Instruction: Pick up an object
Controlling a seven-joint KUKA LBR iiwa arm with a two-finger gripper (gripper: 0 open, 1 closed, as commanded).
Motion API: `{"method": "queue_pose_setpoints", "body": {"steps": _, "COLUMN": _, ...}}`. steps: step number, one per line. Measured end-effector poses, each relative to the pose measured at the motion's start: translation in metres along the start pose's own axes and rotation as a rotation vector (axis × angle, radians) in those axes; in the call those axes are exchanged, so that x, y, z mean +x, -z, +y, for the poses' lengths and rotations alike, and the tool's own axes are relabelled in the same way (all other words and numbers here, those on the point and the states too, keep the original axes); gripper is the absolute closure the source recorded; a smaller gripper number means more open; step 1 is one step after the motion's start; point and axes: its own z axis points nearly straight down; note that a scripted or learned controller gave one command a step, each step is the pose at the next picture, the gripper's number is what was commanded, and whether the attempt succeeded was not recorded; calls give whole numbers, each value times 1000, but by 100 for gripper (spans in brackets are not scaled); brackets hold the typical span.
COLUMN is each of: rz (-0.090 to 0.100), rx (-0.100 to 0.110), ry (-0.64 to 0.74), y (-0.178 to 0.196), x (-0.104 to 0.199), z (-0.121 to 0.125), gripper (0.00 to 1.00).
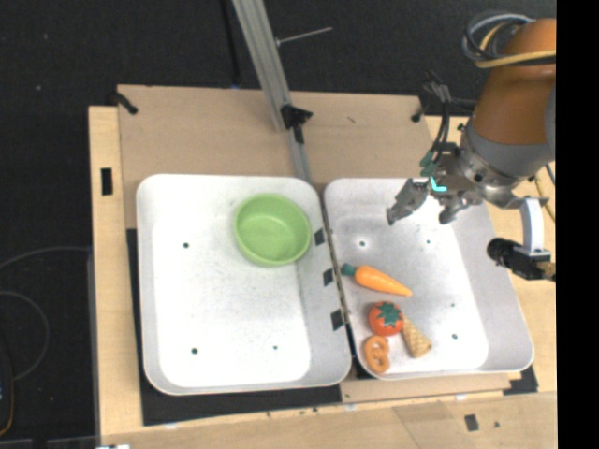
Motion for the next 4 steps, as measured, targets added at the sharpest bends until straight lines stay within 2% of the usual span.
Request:
{"method": "queue_pose_setpoints", "body": {"steps": 3, "rz": -2, "rx": 7, "ry": -4, "y": -171, "x": -8, "z": -5, "gripper": 0}}
{"method": "queue_pose_setpoints", "body": {"steps": 4, "rz": 0, "rx": -2, "ry": -11, "y": -157, "x": -9, "z": -3, "gripper": 100}}
